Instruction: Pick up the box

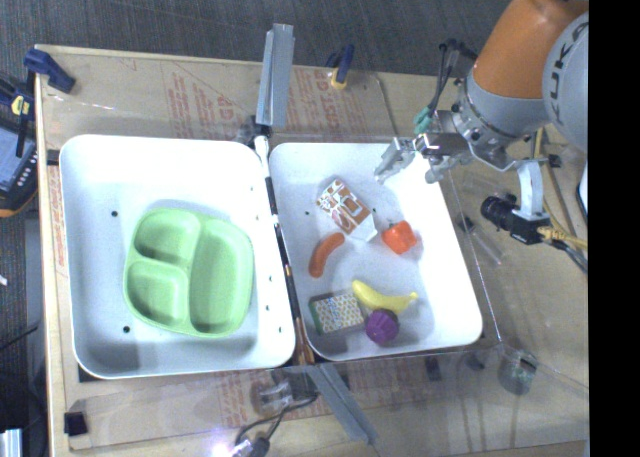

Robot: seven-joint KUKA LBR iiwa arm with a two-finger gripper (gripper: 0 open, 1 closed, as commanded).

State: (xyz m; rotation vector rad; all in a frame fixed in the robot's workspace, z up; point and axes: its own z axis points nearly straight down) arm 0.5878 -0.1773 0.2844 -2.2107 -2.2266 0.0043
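Red print showing on the bench board, too faint to read. Box lying tilted in the right bin, upper middle; brown-and-white pattern, any label too small to make out. Gripper hovering up-right of it at the bin's far edge, apart; grip state not discernible. Arm running out of view at right.

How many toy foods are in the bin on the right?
5. A sausage lies left of centre, an orange piece sits to its right, a banana lies lower down, a purple piece sits below it, and a box rests up top.
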